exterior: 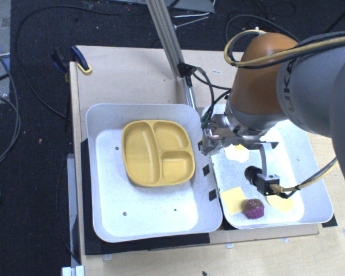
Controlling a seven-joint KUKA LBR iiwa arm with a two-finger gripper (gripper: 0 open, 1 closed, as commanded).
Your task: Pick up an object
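My gripper (214,138) hangs under the orange-banded wrist, over the near-left part of the right bin (310,154), close to the wall between the bins. Just right of it a pale yellow piece (237,153) lies on the bin floor, partly hidden by the wrist. Nearer the front edge lie a yellow square block (232,199), a purple berry-like object (253,208) and a yellow round piece (283,203). I see nothing held by the gripper.
The left bin (109,200) holds a yellow divided plate (158,152) in its upper middle. A slanted metal pole (167,33) rises behind the bins. The arm covers much of the right bin's back half.
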